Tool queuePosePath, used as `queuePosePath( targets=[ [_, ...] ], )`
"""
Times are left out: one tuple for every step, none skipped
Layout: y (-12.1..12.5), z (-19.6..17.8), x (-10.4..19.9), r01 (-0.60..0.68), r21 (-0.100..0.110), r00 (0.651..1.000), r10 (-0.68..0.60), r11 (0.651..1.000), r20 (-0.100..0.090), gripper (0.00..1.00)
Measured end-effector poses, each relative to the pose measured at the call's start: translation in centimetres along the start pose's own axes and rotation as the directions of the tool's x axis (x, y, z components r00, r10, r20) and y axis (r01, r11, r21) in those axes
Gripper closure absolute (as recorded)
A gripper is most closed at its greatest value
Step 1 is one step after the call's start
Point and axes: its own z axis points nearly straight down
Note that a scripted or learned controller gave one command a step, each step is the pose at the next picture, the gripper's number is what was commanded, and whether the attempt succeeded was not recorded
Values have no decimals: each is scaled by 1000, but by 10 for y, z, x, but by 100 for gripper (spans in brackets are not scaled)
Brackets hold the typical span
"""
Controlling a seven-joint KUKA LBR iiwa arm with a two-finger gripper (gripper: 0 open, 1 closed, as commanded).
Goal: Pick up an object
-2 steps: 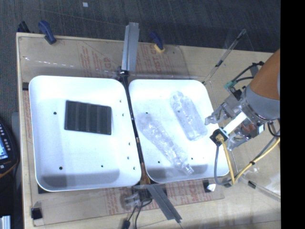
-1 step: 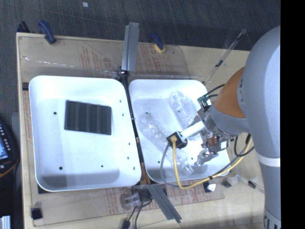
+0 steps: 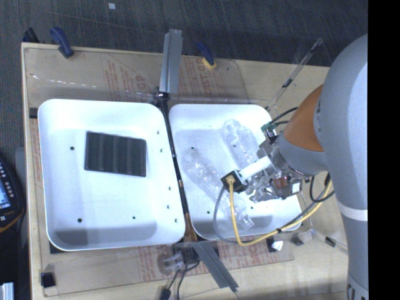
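Two clear, colourless plastic bottles lie in the right-hand shallow white bin (image 3: 187,120), both hard to make out against the white floor. The upper clear plastic bottle (image 3: 240,139) lies near the bin's middle, toward its far right part, with its long axis running from upper left to lower right; which end is the neck cannot be told. The lower clear plastic bottle (image 3: 201,170) lies left of centre, near the wall shared with the other bin, on a similar upper-left to lower-right slant. The two bottles lie near each other but apart.

The gripper (image 3: 265,189) of the grey arm hangs over the right bin's lower right part, beside a yellow cable (image 3: 233,214) that loops down to the bin's near rim. Whether it is released or clenched cannot be told.

A dark grey ribbed rectangular pad (image 3: 115,154) lies flat in the left-hand shallow white bin (image 3: 56,114), its long side running left to right.
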Motion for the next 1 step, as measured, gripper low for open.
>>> queuePosePath(
  targets=[
    [44,-49,51,397,-6,918,-397,918,-2,100]
  ],
)
